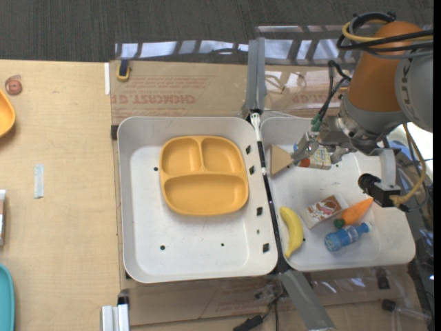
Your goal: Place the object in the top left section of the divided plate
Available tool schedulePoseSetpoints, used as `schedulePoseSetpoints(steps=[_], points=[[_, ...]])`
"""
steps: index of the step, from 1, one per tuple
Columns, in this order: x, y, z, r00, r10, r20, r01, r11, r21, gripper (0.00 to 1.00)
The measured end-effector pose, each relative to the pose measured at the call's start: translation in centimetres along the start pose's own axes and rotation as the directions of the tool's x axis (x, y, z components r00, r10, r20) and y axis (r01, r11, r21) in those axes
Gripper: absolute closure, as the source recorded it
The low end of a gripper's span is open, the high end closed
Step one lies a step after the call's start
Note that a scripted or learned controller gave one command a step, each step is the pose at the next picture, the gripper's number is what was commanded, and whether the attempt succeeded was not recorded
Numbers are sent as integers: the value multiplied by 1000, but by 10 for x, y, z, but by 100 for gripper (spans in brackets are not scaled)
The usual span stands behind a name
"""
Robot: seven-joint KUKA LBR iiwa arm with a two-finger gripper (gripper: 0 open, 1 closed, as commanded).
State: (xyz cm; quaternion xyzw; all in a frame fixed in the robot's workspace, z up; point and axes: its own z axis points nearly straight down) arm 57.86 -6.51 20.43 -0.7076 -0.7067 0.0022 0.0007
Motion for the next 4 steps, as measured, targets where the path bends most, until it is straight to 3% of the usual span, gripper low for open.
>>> schedulePoseSetpoints(steps=[1, 2, 3, 4], points=[[88, -18, -81, 990, -139, 0, 139, 990, -2, 100], [152, 37, -33, 1000, -3, 1, 3, 1000, 0, 100], [219, 58, 16, 984, -178, 1, 178, 984, -1, 100], [219, 58, 16, 984, -179, 1, 179, 984, -1, 0]])
